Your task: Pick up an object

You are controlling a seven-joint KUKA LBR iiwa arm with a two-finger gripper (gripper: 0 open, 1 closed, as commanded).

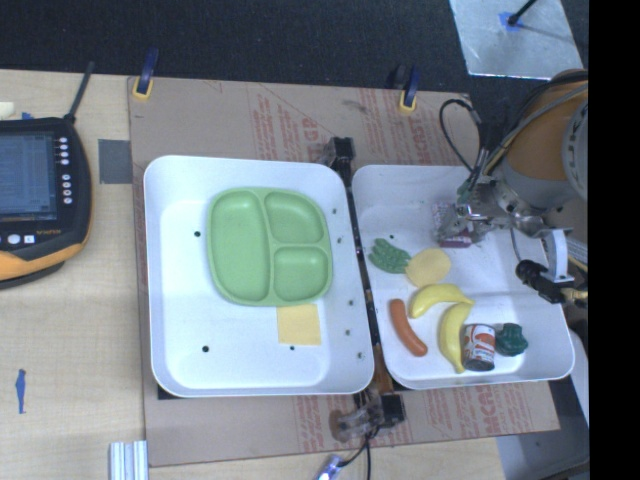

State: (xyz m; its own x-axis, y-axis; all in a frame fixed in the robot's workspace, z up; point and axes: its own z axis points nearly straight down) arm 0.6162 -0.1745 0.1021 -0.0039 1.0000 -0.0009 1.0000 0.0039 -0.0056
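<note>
My gripper (459, 224) hangs low over the back of the right bin (420, 183), reaching in from the right. A small purplish thing (458, 239) shows just under it, too small to name. In front of it lie a green leafy toy (388, 256), a pale yellow lump (428, 266), two bananas (440, 296) (454, 334), a red sausage (407, 326), a small can (479, 347) and a dark green piece (511, 339). All of these lie apart from the gripper.
The left bin (170, 298) holds a green divided plate (268, 245) and a yellow cheese slice (299, 323). A teach pendant (30, 193) lies on the bench at far left. Clamps (404, 84) sit at the back of the cardboard. Black cables (455, 128) loop behind the right bin.
</note>
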